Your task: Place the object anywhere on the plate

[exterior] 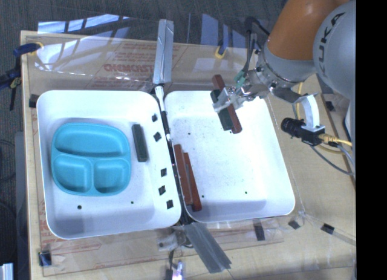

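Reach comes from the right: the grey arm [329,25], with its orange band uppermost in view, slants down and leftward over the far edge of the right bin [275,152]. Its gripper [227,106] hangs above that bin's upper middle, fingers pinched on a brown block [230,117] — the block shows between them, tilted, its lower end pointing toward the bin floor. Whether it is lifted clear of the floor is hard to judge from this slant.

Counting from the left: one blue plate [91,158] with three compartments, lying in the left bin [45,194]; one dark grey bar [140,143] just beside the plate's right edge, apart from it; one long brown stick [188,177] lying along the right bin's left wall; one brown block in the gripper. Two white bins in all, touching along a central divider [164,152].

The plate sits well apart from the held block, with the divider between them. Bare floor lies across most of the right bin, and along the left bin's near edge — below the plate.
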You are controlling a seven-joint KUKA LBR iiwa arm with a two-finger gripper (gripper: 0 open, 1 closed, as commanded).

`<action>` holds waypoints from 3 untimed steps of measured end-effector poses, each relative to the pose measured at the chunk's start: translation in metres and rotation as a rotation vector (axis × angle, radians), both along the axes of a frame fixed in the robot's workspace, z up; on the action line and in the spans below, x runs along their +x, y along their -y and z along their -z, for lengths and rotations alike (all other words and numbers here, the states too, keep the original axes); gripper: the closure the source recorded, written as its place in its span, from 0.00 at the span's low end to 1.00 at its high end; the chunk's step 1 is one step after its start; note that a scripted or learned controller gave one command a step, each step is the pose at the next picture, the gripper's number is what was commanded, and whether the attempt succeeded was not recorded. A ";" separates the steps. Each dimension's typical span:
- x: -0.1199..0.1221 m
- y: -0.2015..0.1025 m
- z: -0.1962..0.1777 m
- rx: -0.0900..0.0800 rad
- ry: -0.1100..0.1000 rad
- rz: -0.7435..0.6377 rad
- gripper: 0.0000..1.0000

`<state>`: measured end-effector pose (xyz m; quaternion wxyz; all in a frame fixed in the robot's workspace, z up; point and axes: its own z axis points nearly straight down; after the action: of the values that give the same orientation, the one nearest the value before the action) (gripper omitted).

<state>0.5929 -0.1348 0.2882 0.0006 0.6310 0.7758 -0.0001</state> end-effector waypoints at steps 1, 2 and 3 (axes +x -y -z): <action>0.008 -0.060 0.076 0.001 -0.006 0.010 1.00; -0.002 -0.145 0.098 0.001 -0.005 -0.102 1.00; -0.003 -0.222 0.097 0.000 -0.002 -0.172 1.00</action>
<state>0.5899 0.0869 0.1914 -0.0004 0.5619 0.8272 -0.0006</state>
